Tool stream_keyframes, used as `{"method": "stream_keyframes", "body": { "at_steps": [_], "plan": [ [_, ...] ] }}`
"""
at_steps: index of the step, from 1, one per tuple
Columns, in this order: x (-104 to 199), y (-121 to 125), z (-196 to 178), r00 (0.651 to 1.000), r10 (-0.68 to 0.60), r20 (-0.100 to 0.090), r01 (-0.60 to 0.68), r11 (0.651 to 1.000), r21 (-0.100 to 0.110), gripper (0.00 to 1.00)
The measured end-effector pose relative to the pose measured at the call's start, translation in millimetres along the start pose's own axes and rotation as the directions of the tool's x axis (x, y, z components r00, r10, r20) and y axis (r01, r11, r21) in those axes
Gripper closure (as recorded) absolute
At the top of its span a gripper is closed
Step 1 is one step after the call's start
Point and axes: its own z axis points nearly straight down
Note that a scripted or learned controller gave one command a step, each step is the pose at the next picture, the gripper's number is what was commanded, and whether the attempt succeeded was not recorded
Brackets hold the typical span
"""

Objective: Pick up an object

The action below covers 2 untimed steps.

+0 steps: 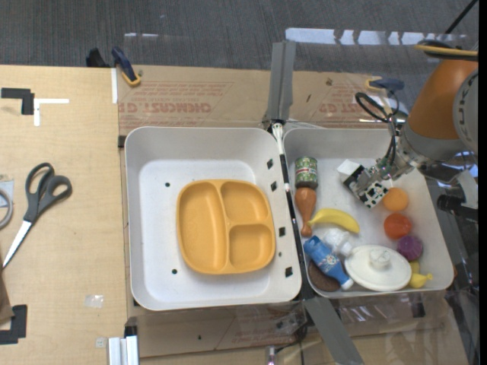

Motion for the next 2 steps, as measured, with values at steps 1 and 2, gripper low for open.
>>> {"method": "stream_keyframes", "body": {
  "at_steps": [1, 2],
  "plan": [
    [63, 7, -137, 1.000, 0.008, -0.004, -0.008, 1.000, 0.002, 1.00],
    [48, 78, -195, 0.976, 0.217, -0.004, -0.217, 0.976, 0.005, 1.00]
  ]
}}
